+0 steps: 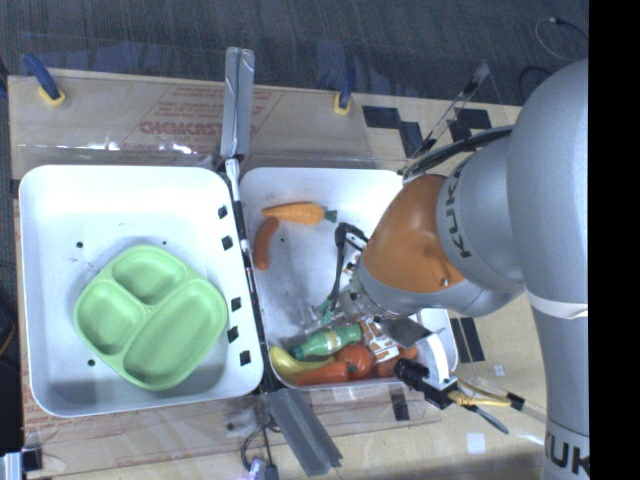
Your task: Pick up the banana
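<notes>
In the right bin's near-left corner, the banana (283, 361) lies lengthwise along the front wall beneath a green bottle (327, 342), just left of the pincer (350, 313); its grip cannot be told.

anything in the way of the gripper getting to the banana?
Yes. The banana lies at the right bin's near wall, partly buried: a green bottle lies over it and a red pepper presses against it. The gripper sits just above that pile.

Even, fairly bright overhead light is seen; soft shadows are cast inside the bins (60, 268). Focus is slightly soft, with mild grain.
</notes>
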